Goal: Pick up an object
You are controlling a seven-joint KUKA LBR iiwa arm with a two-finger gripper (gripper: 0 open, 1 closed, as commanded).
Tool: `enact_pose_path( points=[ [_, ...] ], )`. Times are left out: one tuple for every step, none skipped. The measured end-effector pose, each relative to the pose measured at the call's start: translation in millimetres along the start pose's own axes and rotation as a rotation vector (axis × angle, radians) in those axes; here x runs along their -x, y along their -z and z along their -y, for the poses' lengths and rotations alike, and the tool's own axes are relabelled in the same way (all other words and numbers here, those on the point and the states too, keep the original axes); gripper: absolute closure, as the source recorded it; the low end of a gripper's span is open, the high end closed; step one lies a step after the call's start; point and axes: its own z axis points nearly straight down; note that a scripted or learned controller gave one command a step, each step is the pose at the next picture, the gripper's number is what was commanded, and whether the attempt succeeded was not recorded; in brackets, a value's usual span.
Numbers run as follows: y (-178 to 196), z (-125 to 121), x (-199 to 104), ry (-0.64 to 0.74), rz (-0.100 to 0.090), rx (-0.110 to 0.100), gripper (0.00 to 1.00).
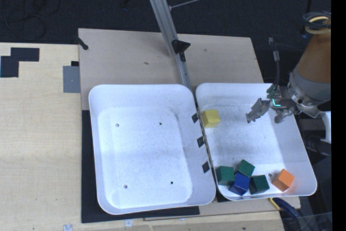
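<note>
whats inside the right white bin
The right white bin holds a yellow cube by its left wall, plus green cubes, a blue cube and an orange cube near the front. The gripper hangs above.

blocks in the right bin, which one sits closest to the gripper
The yellow block, alone by the right bin's left wall. The green, blue and orange blocks cluster at the near edge, farther from the gripper.

bins (141, 96) white, dark-speckled | table (38, 116) pale wood | yellow block (211, 118) | green blocks (246, 167) | blue block (240, 185) | orange block (283, 179) | arm (316, 65) grey, orange band
</note>
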Motion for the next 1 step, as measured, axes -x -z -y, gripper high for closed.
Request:
enact_pose_path(
  points=[
    [-71.0,-66.3,-47.8,0.007,-0.002,-0.003,0.00]
  ],
)
